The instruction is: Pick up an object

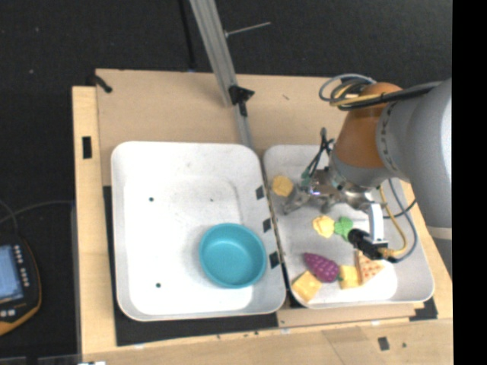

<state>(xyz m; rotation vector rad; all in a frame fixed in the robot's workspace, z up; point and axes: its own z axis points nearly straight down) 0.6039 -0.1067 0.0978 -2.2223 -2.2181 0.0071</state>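
The grey arm with its orange band (pixel 364 131) reaches in from the right over the right bin (pixel 415 284). Its gripper (pixel 313 193) hangs low over the bin's upper middle, just right of a small yellow piece (pixel 282 185) and above a yellow and green toy (pixel 329 226). Lower in the bin lie a purple grape-like toy (pixel 322 267), a yellow block (pixel 307 286) and an orange pizza slice (pixel 370 269). Nothing is visibly held.
The left bin (pixel 167 181) holds a blue bowl (pixel 231 255) near its lower right corner. A grey pole (pixel 217 48) slants up from between the bins. Cables (pixel 396 226) loop off the wrist over the right bin's right side.
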